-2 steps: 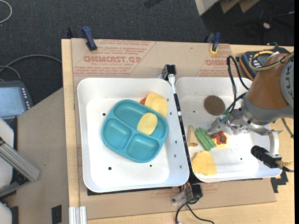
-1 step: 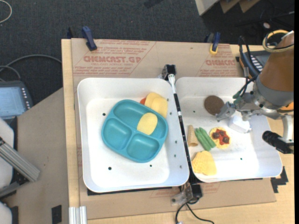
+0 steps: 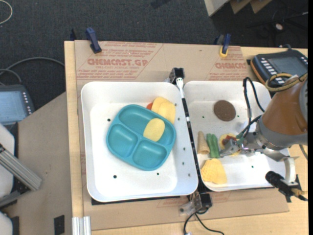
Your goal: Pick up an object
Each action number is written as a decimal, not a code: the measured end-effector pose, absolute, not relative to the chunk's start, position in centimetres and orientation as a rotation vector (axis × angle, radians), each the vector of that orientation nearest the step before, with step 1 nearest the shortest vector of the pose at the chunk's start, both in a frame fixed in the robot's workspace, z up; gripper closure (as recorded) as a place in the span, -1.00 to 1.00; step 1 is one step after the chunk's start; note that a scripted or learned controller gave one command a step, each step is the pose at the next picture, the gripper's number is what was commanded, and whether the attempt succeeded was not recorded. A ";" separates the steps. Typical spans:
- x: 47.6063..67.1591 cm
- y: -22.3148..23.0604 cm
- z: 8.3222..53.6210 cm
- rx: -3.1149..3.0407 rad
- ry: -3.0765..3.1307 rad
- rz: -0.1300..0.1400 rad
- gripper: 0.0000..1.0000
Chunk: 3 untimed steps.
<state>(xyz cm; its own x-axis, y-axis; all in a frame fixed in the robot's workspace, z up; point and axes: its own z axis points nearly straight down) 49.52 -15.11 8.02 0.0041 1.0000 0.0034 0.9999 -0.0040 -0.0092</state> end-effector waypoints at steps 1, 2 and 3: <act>53.5 -19.5 14.1 -2.231 -2.227 -0.004 -1.00; 55.2 -10.3 8.3 -2.212 -2.229 -0.003 -1.00; 49.8 -7.2 19.0 -2.220 -2.228 -0.008 -1.00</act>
